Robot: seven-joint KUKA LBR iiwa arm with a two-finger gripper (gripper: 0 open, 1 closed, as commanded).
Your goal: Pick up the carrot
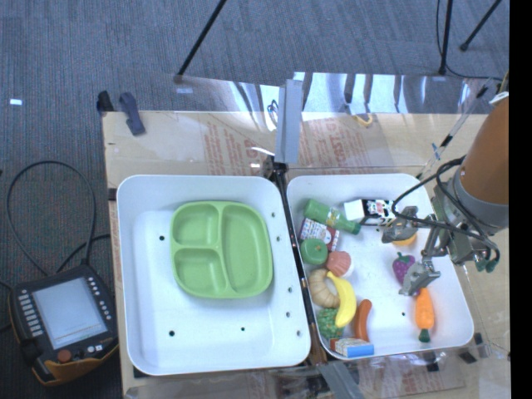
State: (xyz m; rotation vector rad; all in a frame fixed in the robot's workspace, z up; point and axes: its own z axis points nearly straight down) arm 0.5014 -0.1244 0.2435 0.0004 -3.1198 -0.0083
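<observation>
Carrot (425,311) lies in the right bin's (460,327) near right corner, long axis running toward the front rim, green tip nearest it. My gripper (418,274) hangs just behind its orange end, touching or nearly; fingers apart, holding nothing.

The grey arm (490,165) enters from three o'clock, its orange band uppermost, wrist bent down toward seven o'clock. The gripper (418,279) hangs low, its fingers pointing down and slightly apart.
</observation>
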